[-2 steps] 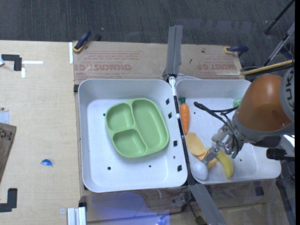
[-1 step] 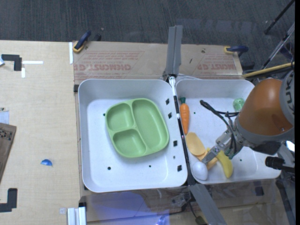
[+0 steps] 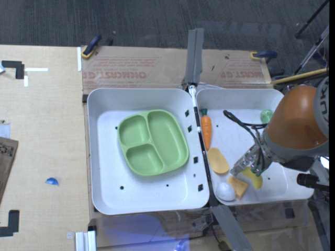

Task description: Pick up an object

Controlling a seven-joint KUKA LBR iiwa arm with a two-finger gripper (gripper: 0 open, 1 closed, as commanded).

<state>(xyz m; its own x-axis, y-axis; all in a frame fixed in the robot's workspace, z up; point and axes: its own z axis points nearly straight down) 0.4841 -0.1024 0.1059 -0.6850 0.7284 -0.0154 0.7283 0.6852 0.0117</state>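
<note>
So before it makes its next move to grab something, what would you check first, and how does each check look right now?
1. End effector down inside the right bin: ok.
2. An object within reach: ok, a yellow piece lies right at its tip, with an orange wedge beside it.
3. Object between the fingers: cannot tell, the wrist hides them.
4. Neighbours clear of the grab: not ok, the wedge, a white egg and a yellow oval piece crowd that corner.
5. Carrot out of the way: ok, it lies apart by the divider.
6. Green plate in the left bin undisturbed: ok.
</note>
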